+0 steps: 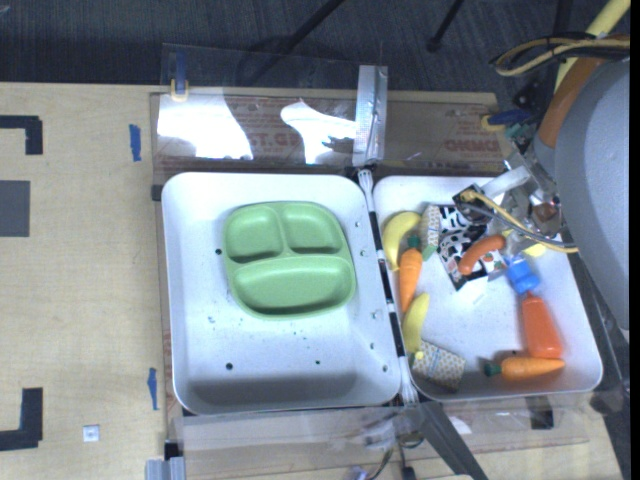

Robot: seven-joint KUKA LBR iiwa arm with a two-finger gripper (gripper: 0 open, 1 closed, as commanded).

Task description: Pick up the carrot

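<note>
**Gripper working among clutter in the right bin**

The gripper [478, 230] is hanging low over the upper middle of the right bin [585, 368], amid a black-and-white patterned item [452, 240]; its state cannot be told from here. An orange carrot [409, 273] is lying along the bin's left wall, beside a yellow banana [398, 230]. Another carrot-like piece [530, 366] is resting near the front edge, by an orange bottle [540, 326] with a blue cap. The left bin [190, 348] is carrying a green divided plate [288, 256].
</note>
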